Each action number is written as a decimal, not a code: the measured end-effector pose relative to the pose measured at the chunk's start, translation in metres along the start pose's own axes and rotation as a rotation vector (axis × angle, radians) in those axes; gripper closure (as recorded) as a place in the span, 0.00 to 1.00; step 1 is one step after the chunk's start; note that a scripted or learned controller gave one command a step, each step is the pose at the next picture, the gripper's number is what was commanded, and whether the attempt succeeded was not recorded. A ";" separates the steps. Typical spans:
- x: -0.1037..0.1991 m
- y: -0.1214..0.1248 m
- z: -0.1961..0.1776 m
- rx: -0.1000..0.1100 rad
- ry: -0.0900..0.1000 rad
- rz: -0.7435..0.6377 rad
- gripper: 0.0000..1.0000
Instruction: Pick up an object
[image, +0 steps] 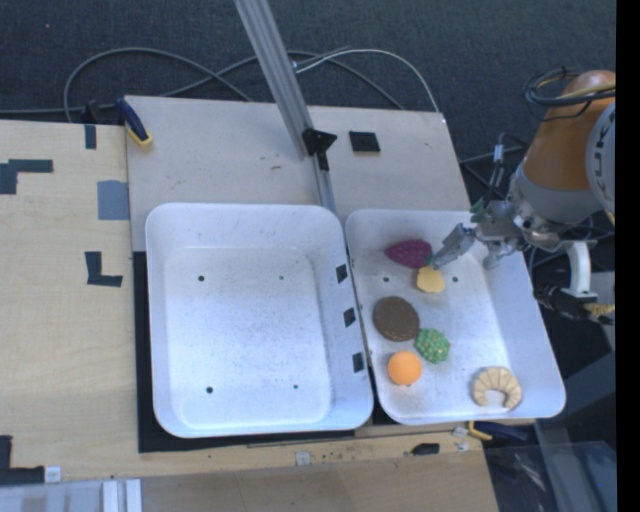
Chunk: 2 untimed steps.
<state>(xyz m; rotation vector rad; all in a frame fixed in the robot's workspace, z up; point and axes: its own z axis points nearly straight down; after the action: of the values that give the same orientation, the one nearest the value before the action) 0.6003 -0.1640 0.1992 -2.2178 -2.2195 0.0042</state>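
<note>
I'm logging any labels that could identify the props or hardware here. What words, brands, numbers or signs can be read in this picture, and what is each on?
None can be read.
The dark tape pieces on the wooden bench are plain shapes, not letters.
The black square on the board behind the bins bears no legible mark.
The toy foods in the right bin and the end effector show no print.

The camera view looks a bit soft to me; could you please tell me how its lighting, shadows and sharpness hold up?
In the camera view, lighting is even and diffuse, with no strong glare on the white bins; the orange ball and croissant cast only faint shadows; the whole frame is mildly soft, and the claw is too blurred to read its fingers.
</note>
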 end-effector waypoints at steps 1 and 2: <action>0.002 0.006 0.061 0.001 0.000 0.000 0.00; 0.002 0.006 0.112 -0.003 -0.001 0.000 0.00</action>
<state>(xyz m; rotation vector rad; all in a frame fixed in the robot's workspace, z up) 0.6056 -0.1620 0.0873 -2.2198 -2.2217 0.0022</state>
